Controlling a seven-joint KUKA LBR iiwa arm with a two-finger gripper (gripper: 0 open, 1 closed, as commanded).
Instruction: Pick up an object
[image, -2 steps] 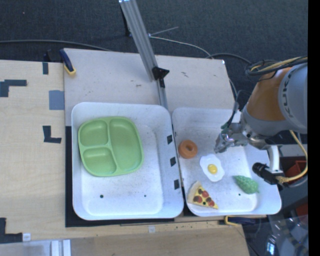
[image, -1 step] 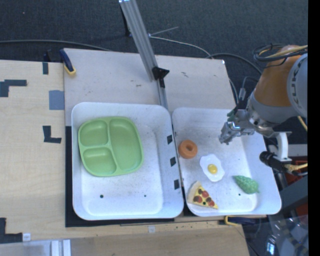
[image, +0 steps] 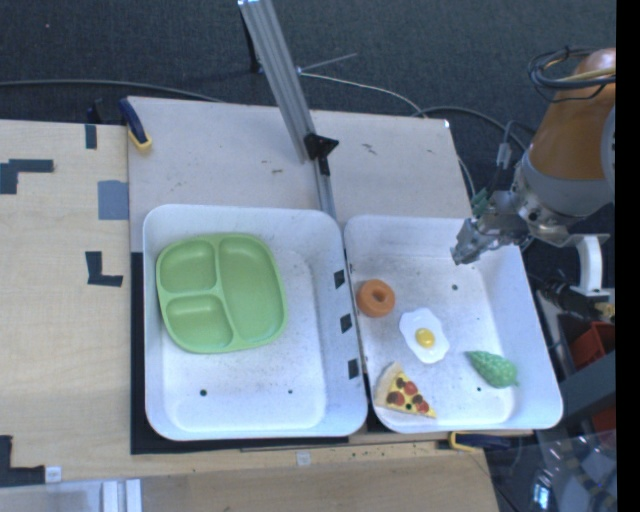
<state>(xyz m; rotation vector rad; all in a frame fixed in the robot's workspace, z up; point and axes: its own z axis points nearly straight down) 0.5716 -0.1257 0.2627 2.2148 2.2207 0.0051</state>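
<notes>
**Gripper poised over the right bin's far corner, four toy foods below**

The gripper (image: 468, 250) hangs above the upper right part of the right bin (image: 520, 300), its dark tip pointing down and to the left. Nothing shows between its fingers; whether they are spread or closed cannot be told from this slanted view. Behind it the grey wrist rises into the orange band of the arm (image: 570, 120), which comes in from the right edge.

The right bin holds four items, all toward its near half and apart from the gripper. A brown doughnut (image: 376, 298) lies by the bin's left wall. Just right of it and a little nearer is a fried egg (image: 424, 335), white with a yellow yolk. A pizza slice (image: 404, 392) with red toppings rests in the near left corner, close below the egg. A green leafy piece (image: 493, 369) sits near the right wall, level with the gap between egg and pizza. None of the four touch.

The left bin (image: 300, 400) holds one thing: a light green divided plate (image: 220, 292) with three compartments, lying flat in the bin's far left part, with nothing in them.

No readable writing or labels appear on any object or bin.
</notes>
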